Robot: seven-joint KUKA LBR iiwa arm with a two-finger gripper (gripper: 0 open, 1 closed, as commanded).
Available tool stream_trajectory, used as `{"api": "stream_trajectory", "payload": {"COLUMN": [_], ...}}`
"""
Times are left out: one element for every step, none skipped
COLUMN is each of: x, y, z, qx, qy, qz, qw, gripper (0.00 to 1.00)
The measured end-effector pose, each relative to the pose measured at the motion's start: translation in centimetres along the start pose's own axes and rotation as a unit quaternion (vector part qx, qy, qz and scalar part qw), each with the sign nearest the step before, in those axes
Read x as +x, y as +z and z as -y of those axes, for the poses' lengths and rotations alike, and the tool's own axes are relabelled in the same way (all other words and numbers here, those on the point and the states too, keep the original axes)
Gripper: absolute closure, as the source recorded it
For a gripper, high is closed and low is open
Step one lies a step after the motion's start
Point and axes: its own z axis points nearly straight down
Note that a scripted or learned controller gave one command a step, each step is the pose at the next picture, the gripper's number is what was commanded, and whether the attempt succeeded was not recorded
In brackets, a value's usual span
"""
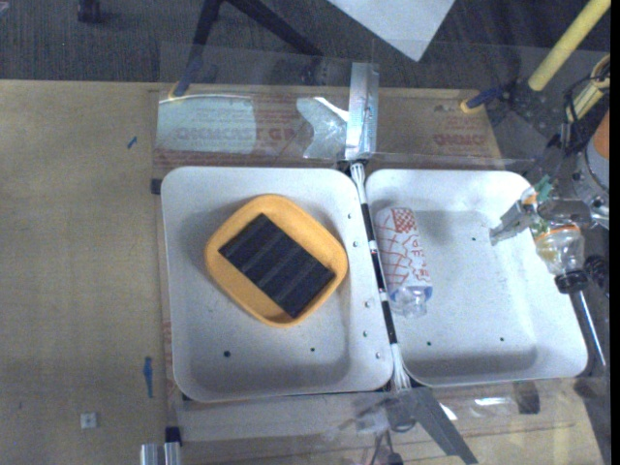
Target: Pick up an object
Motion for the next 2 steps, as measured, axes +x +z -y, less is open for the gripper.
{"api": "stream_trajectory", "payload": {"x": [3.1,4.8], "y": [-4.8,8.0], "z": [-3.4,-7.7], "qx": [-0.002,0.0], "qy": [0.068,0.001], "qz": [0.001,0.0], "qw": [0.9977,1.0], "gripper": [0.0,0.0]}}
